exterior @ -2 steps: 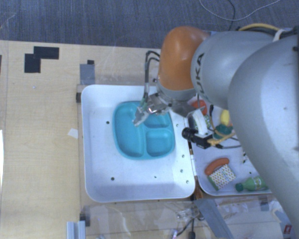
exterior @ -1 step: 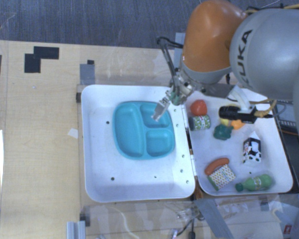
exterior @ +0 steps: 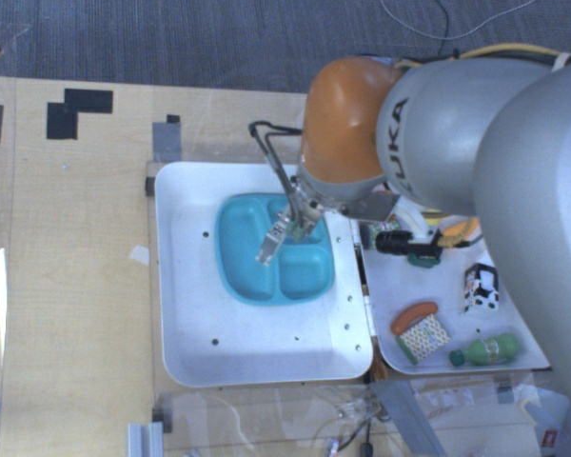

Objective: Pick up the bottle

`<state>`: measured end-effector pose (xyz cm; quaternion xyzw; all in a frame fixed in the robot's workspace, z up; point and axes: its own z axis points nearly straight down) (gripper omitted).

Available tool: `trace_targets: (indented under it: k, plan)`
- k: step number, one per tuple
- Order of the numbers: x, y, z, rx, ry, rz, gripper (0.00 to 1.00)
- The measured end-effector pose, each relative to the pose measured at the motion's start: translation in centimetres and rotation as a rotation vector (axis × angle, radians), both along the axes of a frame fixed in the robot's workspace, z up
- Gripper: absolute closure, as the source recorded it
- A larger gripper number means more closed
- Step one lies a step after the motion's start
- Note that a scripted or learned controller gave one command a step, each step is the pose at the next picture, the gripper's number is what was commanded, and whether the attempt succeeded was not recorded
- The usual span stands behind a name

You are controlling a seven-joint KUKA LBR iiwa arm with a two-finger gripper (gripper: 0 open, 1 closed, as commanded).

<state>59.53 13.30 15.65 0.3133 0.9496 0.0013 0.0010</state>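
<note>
Green bottle [exterior: 485, 351] lies in the right bin, well apart from the claw [exterior: 278, 238].

The bottle rests on its side at the near edge of the right bin [exterior: 390, 350], long axis running left-right, cap end toward the left. The claw hangs over the blue divided tray [exterior: 309, 274] in the left bin [exterior: 186, 255], so the bottle lies to its right and nearer. I cannot tell whether the claw is open or closed; nothing shows in it. Beside the bottle sit a sausage [exterior: 414, 316], a small box [exterior: 425, 337] and a toy cow [exterior: 481, 288]. The arm [exterior: 476, 141] hides the right bin's far part.
</note>
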Motion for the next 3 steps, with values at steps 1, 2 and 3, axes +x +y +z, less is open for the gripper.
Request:
trace_targets:
  k: [1,2,3]
  plan:
    - [-2.8,-1.5,-5.6,0.006,-0.016,-0.046,0.0]
    - [5.3,-1.5,-5.2,0.0,-0.003,0.073,0.0]
    - [6.6,-0.7,-5.8,-0.005,0.021,0.195,0.0]
